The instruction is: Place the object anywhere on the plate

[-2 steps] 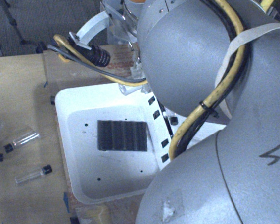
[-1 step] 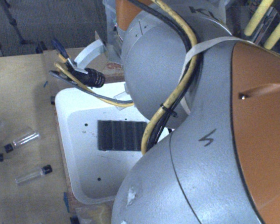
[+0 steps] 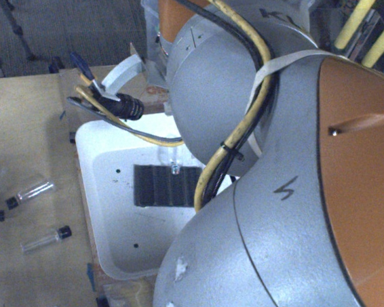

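A black ribbed rectangular plate (image 3: pixel 162 185) lies flat on the floor of the left white bin (image 3: pixel 104 193). Its right end is hidden under the arm. A small pale object (image 3: pixel 175 166) sits at the plate's top edge; it is too small to identify. The grey arm (image 3: pixel 249 177), with its orange band (image 3: pixel 370 165), hangs large over the right half of the view and covers the bin's right side and everything beyond.
Yellow and black cables (image 3: pixel 115 108) run from the arm across the bin's top-left corner. Clear vials with black caps (image 3: pixel 36 192) (image 3: pixel 47 237) lie on the wooden bench to the left of the bin. Small bits lie near the bottom left (image 3: pixel 102 305).
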### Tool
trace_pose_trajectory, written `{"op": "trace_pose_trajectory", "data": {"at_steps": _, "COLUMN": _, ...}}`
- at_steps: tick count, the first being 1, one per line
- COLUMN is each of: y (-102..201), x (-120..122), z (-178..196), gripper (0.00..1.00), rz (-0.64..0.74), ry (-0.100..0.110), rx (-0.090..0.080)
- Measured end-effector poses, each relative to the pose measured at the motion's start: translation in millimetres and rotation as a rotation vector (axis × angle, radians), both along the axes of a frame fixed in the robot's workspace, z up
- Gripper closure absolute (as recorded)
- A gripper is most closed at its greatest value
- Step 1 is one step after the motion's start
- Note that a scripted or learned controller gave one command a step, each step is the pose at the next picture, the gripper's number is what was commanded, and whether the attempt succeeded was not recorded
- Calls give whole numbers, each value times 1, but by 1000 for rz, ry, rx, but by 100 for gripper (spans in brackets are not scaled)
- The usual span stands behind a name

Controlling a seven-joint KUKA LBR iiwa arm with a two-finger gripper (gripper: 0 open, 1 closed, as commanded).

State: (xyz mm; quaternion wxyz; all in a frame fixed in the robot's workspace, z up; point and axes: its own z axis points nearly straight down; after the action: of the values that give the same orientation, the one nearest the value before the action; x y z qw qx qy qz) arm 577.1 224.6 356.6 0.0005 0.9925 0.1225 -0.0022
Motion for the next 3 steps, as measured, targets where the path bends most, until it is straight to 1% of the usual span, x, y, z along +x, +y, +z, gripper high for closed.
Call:
{"op": "trace_pose_trajectory", "data": {"at_steps": 1, "y": -27, "x": 39, "z": 71, "gripper": 0, "rz": 444, "ry": 0, "rx": 1}}
{"op": "trace_pose_trajectory", "data": {"at_steps": 2, "y": -25, "x": 38, "z": 81, "gripper": 100, "rz": 446, "ry": 5, "rx": 2}}
{"op": "trace_pose_trajectory", "data": {"at_steps": 3, "y": -1, "x": 8, "z": 78, "gripper": 100, "rz": 0, "ry": -6, "rx": 1}}
